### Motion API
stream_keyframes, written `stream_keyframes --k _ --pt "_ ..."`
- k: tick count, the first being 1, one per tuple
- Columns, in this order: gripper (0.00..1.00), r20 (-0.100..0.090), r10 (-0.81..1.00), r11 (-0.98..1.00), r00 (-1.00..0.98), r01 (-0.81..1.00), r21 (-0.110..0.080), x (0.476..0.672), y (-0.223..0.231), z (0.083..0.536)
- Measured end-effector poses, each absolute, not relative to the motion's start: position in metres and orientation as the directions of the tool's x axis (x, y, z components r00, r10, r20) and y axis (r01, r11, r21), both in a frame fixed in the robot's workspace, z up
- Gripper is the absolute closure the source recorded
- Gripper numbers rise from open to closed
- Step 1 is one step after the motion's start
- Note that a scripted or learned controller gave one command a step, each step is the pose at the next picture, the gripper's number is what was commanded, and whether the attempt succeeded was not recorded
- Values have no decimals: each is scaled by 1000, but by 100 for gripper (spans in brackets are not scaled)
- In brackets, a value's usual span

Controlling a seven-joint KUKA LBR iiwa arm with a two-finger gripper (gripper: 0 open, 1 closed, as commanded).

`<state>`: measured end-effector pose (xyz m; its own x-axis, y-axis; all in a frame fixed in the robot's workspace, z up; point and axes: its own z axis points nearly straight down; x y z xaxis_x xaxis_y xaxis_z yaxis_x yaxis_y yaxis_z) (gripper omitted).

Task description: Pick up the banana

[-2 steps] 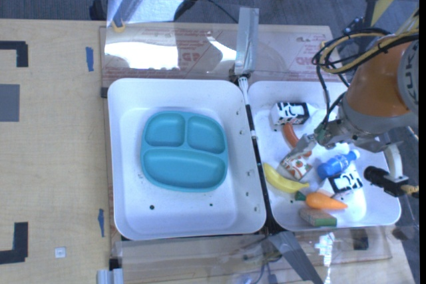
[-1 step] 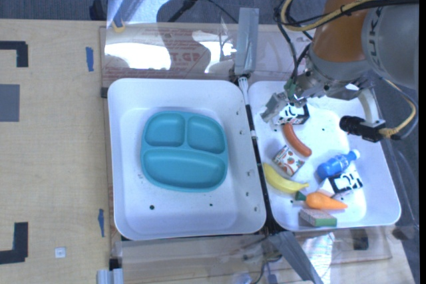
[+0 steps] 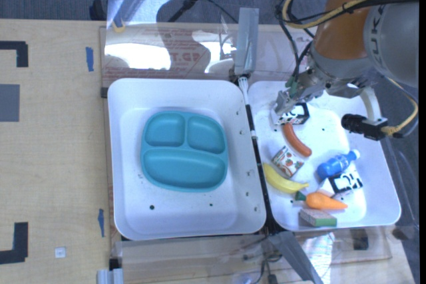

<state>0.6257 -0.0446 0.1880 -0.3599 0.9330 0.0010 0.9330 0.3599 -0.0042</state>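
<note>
Banana [image 3: 283, 181] — yellow, curved, lying flat in the right bin [image 3: 379, 209] near its left wall — untouched, its right end beside the carrot [image 3: 325, 201].

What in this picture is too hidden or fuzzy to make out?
- Gripper, camera view: small and blurred; its grip is unclear.
- Banana: the can covers part of its upper edge.
- Label on the can: too small to read.
- Carrot: overlaps the block below.
</note>
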Motion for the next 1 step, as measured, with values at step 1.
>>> stream_keyframes --k 1 --pt "0 1 933 360 -360 933 -4 626 -45 188"
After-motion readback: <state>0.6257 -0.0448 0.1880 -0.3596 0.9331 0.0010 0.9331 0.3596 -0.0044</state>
